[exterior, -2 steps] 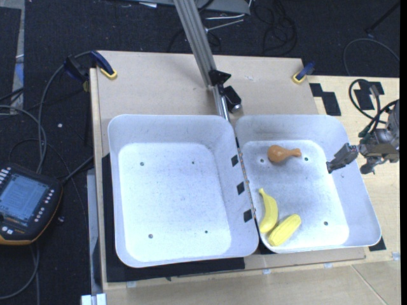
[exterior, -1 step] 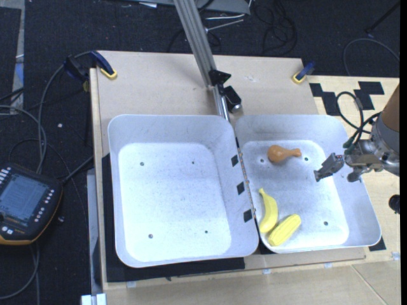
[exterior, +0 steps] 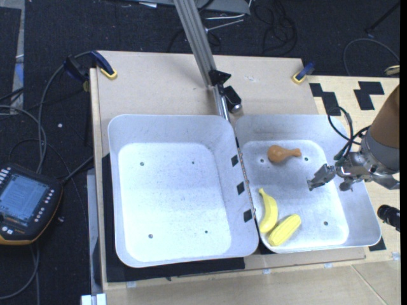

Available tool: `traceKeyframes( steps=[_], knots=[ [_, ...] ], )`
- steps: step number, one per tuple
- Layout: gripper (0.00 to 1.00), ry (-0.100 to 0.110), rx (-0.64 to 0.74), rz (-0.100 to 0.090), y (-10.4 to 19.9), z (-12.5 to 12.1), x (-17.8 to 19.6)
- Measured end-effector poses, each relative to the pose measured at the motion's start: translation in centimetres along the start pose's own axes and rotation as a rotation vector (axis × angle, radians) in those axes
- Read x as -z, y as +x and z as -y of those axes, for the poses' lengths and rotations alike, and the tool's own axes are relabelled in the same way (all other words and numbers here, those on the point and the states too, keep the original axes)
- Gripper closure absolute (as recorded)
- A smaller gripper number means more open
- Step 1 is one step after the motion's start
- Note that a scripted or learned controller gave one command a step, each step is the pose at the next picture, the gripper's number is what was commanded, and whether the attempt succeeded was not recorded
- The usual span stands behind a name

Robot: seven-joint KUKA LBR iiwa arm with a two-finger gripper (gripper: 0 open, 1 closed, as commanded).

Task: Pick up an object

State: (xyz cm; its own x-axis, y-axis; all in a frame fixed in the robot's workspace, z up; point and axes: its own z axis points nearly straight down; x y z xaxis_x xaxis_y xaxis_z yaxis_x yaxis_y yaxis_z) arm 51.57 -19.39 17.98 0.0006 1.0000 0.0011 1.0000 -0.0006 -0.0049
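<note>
Gripper (exterior: 320, 178) over the right bin (exterior: 356, 224), jaw state can't tell, nothing visibly held. Arm (exterior: 385, 138) enters across the bin's right rim; drumstick (exterior: 282, 154), banana (exterior: 268, 210) and corn cob (exterior: 284, 229) lie inside it.

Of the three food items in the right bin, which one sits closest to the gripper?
The orange drumstick, alone near the bin's far side, lies closest to the gripper. The banana and the yellow corn lie together at the near edge, farther off.
</note>
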Motion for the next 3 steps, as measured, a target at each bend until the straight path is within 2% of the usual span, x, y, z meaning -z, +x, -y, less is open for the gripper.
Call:
traceKeyframes(
  steps=[1,2,3],
  knots=[
    [0.00,0.000,0.000,0.000,-0.6,0.3,-6.0],
    [1.00,-0.005,0.000,0.001,-0.7,0.1,-4.7],
    [1.00,-0.010,0.001,0.003,-0.6,0.3,1.5]
  ],
)
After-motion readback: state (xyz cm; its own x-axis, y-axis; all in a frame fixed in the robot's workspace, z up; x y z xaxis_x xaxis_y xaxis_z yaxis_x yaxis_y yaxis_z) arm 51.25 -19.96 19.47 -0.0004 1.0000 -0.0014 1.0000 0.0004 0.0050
